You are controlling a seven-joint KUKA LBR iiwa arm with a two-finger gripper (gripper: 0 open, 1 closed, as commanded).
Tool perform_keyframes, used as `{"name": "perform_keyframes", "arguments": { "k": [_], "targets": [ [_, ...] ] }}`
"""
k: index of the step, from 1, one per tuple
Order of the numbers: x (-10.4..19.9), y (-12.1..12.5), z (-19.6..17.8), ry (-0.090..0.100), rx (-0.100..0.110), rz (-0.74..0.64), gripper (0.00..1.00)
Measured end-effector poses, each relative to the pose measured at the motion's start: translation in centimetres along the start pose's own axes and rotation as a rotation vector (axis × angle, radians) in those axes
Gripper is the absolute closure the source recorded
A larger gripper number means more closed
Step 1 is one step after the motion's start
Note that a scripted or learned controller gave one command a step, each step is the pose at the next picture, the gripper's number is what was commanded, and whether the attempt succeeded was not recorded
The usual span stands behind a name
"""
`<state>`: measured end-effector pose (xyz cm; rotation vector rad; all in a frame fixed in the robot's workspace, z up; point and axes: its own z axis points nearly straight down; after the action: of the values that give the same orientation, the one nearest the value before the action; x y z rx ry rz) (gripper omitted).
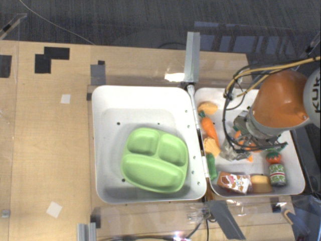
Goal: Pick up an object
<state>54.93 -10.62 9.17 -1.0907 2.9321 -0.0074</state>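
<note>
Right bin (300,185) is crammed: carrot (209,128), bottle (276,171), carton (234,183) hugging the walls. Gripper (239,149) sits mid-bin, arm hiding it, can't tell about fingers. Left bin (108,109) holds a green tray (155,159).

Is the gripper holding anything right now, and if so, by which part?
Cannot be told. The gripper is low in the right bin, and the arm's wrist covers what lies beneath it.

This is a robotics lab: a grey and orange industrial arm (278,102) with trailing cables reaches over two white bins (100,134) fixed on a wooden desk (45,149), with dark carpet (125,9) beyond.
</note>
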Motion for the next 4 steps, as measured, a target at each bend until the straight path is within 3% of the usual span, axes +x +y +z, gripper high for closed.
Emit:
{"name": "perform_keyframes", "arguments": {
  "k": [1,2,3,4],
  "targets": [
    [-6.2,-0.4,-9.9,-0.005,0.004,0.017,1.00],
    [0.7,-4.5,-3.2,0.005,-0.006,-0.207,1.00],
    [5.2,-6.0,-4.6,0.004,-0.005,-0.623,1.00],
    [-0.8,0.1,-12.8,-0.001,0.000,-0.508,1.00]
  ]
}}
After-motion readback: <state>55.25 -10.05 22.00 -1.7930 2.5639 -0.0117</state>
